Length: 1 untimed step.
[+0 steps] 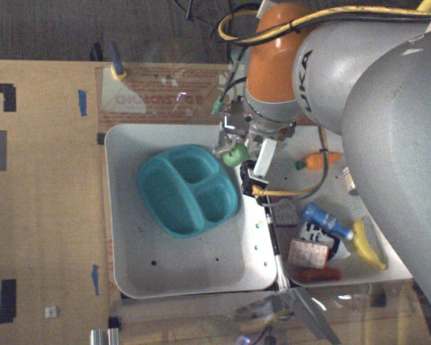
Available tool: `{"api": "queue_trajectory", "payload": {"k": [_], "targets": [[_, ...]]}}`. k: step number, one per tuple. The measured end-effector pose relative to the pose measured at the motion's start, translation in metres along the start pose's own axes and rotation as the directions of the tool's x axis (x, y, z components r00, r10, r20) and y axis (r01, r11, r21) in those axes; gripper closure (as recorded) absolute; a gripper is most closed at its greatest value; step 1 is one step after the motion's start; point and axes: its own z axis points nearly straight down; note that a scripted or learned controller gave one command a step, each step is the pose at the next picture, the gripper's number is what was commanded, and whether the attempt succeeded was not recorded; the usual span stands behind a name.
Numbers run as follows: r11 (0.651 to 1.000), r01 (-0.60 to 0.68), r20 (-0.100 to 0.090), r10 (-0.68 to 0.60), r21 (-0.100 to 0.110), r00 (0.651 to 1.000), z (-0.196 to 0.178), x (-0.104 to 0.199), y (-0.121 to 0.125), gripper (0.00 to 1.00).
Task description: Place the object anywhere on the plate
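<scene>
A teal plate (189,190) with three compartments lies in the left white bin (122,214). My gripper (235,154) hangs just off the plate's upper right rim, near the divide between the two bins. It is shut on a small pale green object (233,156), which shows between the fingers at the tip. The object is held beside the plate's edge, not resting on it. The grey arm with its orange band (276,49) comes in from the upper right and hides much of the right bin.
The right bin (345,268) holds an orange carrot (322,161), a blue bottle (327,220), a yellow banana (367,245), a red-and-white box (309,254), a red item (317,273) and a dark block (285,212). A yellow cable (294,190) loops below the wrist.
</scene>
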Motion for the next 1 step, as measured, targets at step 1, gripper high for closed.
{"api": "queue_trajectory", "payload": {"k": [1], "targets": [[0.999, 0.047, 0.000, -0.047, -0.004, 0.999, 0.0001, -0.0375, 0.0167, 1.00]]}}
